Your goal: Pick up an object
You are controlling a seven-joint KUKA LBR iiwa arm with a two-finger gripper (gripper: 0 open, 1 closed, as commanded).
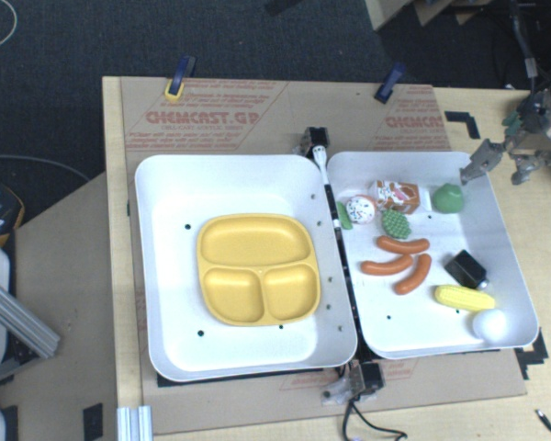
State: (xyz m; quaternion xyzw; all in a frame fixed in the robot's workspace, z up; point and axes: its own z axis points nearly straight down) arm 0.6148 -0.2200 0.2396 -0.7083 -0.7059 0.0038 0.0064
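Gripper (501, 161) just right of the green ball (448, 197) — fingers spread, holding nothing; we'd centre above it before descending.

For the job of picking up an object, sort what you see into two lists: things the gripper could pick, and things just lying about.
Part of the job, all in the right bin: green ball, three sausages, corn cob, black block, white egg, gripper.

Lying about: yellow divided plate in the left bin, clamps on the board's far edge.
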